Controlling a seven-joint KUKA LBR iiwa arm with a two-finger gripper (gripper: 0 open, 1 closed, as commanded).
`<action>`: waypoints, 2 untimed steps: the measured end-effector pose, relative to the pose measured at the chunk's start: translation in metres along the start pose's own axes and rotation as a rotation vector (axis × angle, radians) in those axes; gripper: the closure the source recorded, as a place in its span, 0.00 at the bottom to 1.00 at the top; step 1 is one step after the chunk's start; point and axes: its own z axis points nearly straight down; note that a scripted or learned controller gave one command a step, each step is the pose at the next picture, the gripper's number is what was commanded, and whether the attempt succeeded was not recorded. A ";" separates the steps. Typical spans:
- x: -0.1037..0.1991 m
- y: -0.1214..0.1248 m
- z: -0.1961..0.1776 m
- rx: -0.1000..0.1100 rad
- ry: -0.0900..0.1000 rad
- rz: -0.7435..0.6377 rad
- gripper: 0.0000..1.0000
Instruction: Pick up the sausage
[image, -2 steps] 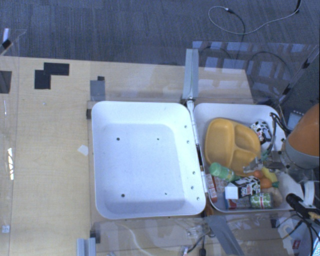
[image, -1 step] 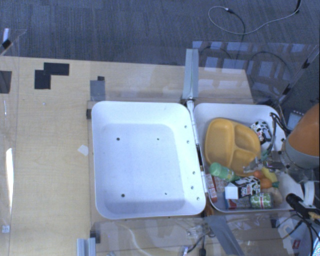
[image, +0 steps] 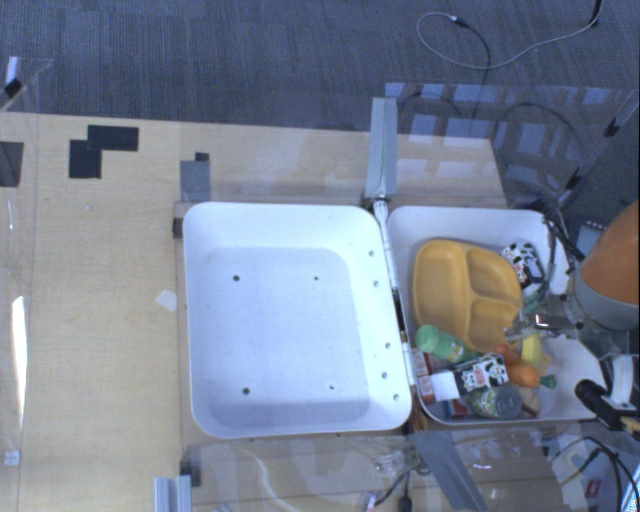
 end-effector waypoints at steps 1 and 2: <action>0.058 0.008 0.014 0.014 -0.001 0.101 1.00; 0.057 0.005 0.016 0.021 -0.002 0.104 0.00</action>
